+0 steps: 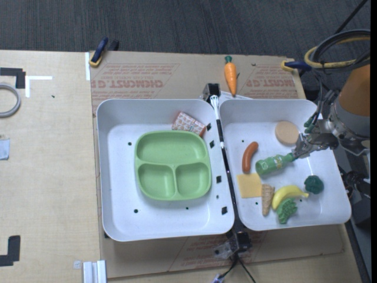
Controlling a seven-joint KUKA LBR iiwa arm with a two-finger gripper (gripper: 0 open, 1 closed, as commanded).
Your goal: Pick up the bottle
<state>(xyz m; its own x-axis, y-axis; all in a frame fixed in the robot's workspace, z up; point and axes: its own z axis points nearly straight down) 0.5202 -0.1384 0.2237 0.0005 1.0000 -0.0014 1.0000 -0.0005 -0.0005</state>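
Observation:
The green bottle (pixel 273 164) lies on its side in the middle of the right bin (pixel 336 214), its narrow end pointing right and slightly up. My gripper (pixel 301 148) reaches in from the right and sits low at that narrow end, touching or almost touching it. The bottle rests on the bin floor.
Around the bottle lie a red sausage (pixel 250 156), a tan round disc (pixel 287 132), a cheese slice (pixel 249 186), a cone (pixel 267 198), a banana (pixel 290 194), broccoli (pixel 314 184) and a green vegetable (pixel 286 210). The left bin holds a green divided plate (pixel 173 165) and a packet (pixel 188 122). A carrot (pixel 230 74) lies behind the bins.

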